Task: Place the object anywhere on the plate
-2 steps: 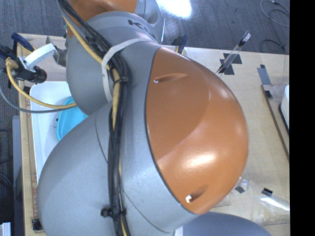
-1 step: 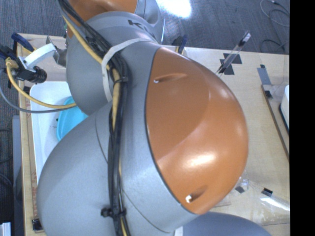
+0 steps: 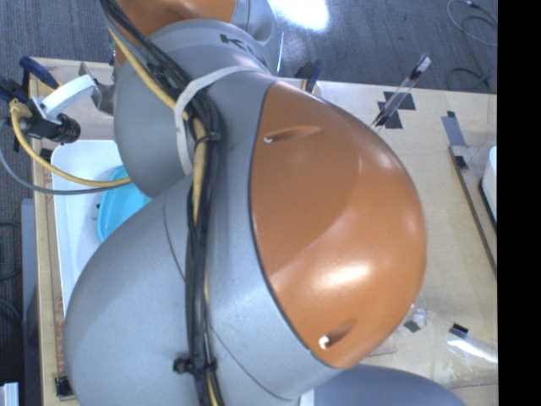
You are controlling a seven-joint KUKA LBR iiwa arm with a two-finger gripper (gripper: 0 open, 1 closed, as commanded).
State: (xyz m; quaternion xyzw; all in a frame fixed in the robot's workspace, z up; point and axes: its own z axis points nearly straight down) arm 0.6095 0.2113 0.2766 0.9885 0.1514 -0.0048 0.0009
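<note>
One grey-and-orange arm (image 3: pixel 279 227) blocking most of tabletop (image 3: pixel 423 142); sliver of blue plate (image 3: pixel 114 205) visible in white bin (image 3: pixel 72 218) at left. Claw state and object location: cannot tell.

The light wooden bench (image 3: pixel 439 218) shows to the right of the arm, its top bare but for black tape marks (image 3: pixel 396 104) near the far edge and a dark strip (image 3: pixel 463 155) toward the right. At the left a white bin (image 3: pixel 72 218) sits on it, holding a blue plate (image 3: pixel 114 210)
</note>
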